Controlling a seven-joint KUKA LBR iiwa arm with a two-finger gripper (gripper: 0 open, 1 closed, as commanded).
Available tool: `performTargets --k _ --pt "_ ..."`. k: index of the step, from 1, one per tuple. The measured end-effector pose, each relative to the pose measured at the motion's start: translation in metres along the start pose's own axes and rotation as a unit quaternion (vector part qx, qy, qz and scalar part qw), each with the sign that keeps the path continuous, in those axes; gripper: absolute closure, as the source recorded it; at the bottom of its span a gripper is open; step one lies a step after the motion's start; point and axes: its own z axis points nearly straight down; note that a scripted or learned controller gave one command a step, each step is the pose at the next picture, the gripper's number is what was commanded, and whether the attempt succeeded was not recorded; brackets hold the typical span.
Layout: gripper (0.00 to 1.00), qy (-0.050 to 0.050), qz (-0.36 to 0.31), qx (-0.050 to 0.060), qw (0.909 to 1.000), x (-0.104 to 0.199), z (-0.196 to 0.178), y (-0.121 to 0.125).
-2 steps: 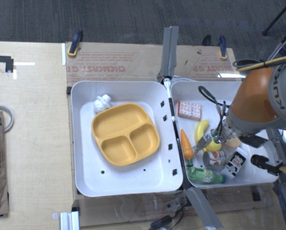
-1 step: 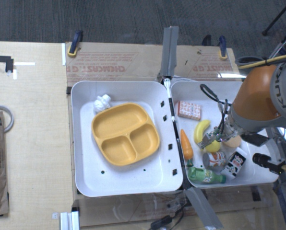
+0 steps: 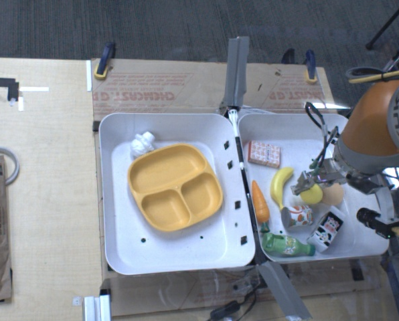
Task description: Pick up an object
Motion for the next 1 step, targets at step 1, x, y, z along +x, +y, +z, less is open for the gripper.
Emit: performTargets --k 1 --pt "1.00 0.000 -0.048 0.001 0.9989 0.0967 -0.1358 0.0303"
